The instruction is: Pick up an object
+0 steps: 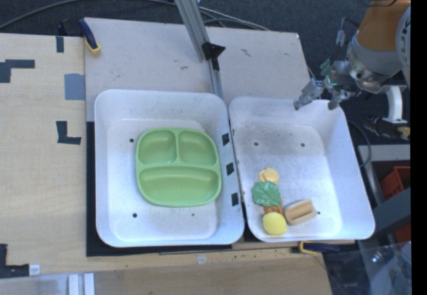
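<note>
My gripper (316,101) hangs over the far right rim of the right bin (347,153), its two fingers spread apart with nothing between them. Small toy foods lie at the near side of that bin, well away from the gripper: a yellow round piece (269,175), a green leafy piece (266,193), a yellow ball (274,223) and a tan block (299,211). They sit close together, some touching.
The left bin (107,153) holds a green divided plate (178,167). A grey metal post (189,3) slants up from the bench behind the bins. Cables run across the dark floor at the back.
</note>
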